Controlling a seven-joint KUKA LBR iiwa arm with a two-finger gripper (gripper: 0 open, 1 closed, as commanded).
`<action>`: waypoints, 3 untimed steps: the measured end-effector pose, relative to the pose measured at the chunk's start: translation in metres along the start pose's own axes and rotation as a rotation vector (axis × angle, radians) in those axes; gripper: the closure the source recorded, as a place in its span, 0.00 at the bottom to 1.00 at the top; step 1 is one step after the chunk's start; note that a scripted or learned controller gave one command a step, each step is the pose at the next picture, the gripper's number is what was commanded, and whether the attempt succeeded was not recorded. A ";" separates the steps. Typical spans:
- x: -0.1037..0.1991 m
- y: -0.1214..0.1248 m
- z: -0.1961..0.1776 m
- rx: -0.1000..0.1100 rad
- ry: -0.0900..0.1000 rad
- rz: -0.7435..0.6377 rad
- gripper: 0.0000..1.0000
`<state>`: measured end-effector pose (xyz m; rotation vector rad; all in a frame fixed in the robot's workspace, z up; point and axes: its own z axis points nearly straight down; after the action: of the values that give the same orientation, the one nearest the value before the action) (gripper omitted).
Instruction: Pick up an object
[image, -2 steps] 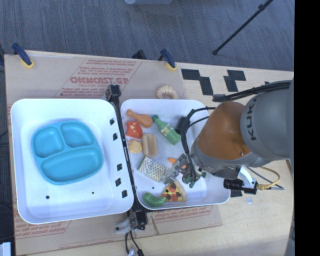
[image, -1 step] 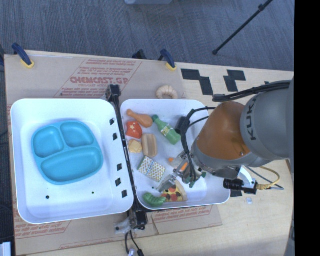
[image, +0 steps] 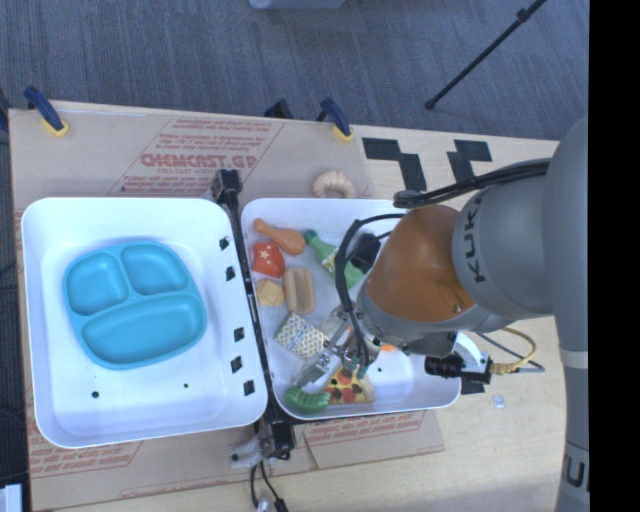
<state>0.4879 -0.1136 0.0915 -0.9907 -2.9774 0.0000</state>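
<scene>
From the one camera above the bench, two shallow white bins sit side by side on brown cardboard: the left bin (image: 40, 330) carries a blue divided plate (image: 135, 303) with three compartments, and the right bin (image: 440, 393) carries a scatter of small toy food. The grey arm (image: 520, 250) comes in from the right, its orange band (image: 420, 265) covering much of the right bin, and the gripper (image: 330, 365) hangs low over that bin's near part, with metal fingers (image: 322, 368) slanting down and to the left. Whether those fingers are apart or together I cannot tell (they are thin and lost in clutter), and nothing is plainly seen between them. Just below the fingertips lie a green vegetable (image: 305, 400) against the near wall and a mixed red and yellow piece (image: 348, 385) beside it. A checkered wedge (image: 298, 335) lies just left of the gripper. Farther back are a bread-like bun (image: 298, 290), a small tan piece (image: 270, 292), a red piece (image: 268, 259) and an orange carrot-like piece (image: 280, 236). A beige ring (image: 334, 185) rests on the cardboard just beyond the right bin's far wall.
</scene>
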 end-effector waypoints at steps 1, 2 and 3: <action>-0.133 0.093 -0.001 0.000 -0.003 -0.007 0.00; -0.053 0.063 0.000 0.001 -0.001 -0.308 0.00; -0.020 0.023 0.000 0.001 -0.001 -0.424 0.00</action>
<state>0.5178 -0.1070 0.0914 -0.3421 -3.1199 0.0004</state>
